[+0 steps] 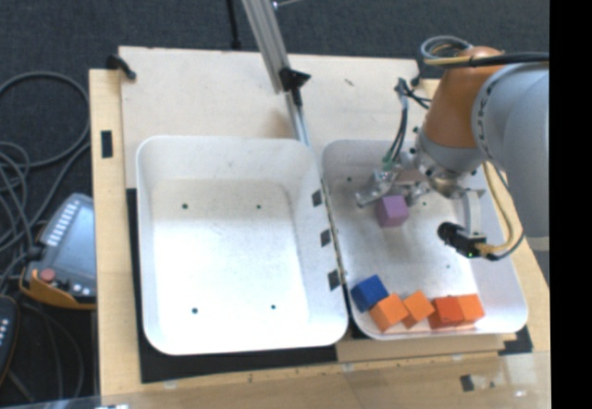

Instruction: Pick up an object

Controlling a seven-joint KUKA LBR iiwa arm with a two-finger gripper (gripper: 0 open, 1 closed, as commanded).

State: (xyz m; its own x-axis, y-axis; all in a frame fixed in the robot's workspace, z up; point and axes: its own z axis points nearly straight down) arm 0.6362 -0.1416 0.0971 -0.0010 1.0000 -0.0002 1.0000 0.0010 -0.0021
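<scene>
Purple and small, the purple cube (393,210) sits in the upper middle of the right bin (499,305), directly under the gripper (393,190). Its top edge meets the metal of the tool, while its lower faces show clear below. Whether the tool is spread or closed, and whether it grips the cube at all, I cannot tell from this slanted view: the wrist and its cables cover the place where contact would be.

To do the step well, I judge the cube should be centred under the tool before any closing, with the pads meeting two opposite flat faces rather than a corner, since a cube caught on its edge tends to twist out. The lift should go straight up and slowly, so that a weak hold shows itself early.

Nothing crowds it. The blue cube (370,291) lies well apart toward the bin's near edge, and beside it the orange blocks (430,309) run in a row along the same near wall. The black connector (455,235) on the loose cable hangs near the cube's right, and it might brush the cube if the wrist turns. The left bin (157,167) stands just beside the right one.
</scene>
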